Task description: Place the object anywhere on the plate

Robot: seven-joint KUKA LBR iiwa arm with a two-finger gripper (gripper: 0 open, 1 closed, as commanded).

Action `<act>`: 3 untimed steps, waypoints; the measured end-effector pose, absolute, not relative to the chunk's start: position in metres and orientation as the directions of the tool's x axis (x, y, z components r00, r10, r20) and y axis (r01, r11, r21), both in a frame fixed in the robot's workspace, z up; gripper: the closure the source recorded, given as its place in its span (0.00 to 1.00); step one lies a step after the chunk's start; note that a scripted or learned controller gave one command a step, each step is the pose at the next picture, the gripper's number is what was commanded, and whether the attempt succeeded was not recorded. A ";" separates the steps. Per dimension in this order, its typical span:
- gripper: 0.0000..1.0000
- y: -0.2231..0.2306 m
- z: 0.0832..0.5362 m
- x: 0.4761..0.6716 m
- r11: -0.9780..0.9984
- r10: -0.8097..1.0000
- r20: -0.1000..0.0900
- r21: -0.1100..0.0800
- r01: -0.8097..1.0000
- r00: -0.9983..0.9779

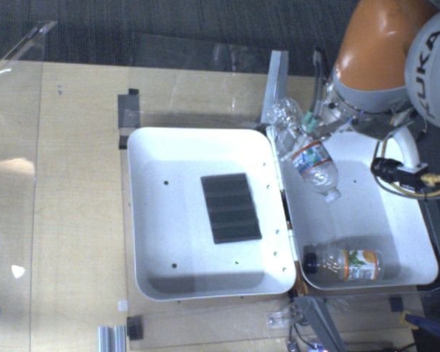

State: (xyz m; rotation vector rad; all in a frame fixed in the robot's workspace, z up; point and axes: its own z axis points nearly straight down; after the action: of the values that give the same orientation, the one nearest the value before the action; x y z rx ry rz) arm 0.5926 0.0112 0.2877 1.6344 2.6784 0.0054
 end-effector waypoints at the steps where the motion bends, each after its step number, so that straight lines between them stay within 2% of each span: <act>1: 1.00 0.012 0.299 0.594 0.459 0.888 -0.003 0.011 0.888 -0.459; 3: 1.00 0.013 0.322 0.597 0.464 0.886 -0.007 0.023 0.885 -0.464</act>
State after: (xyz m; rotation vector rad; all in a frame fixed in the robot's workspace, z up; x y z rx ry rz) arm 0.5971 0.0125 0.3223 1.6167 2.6728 0.0254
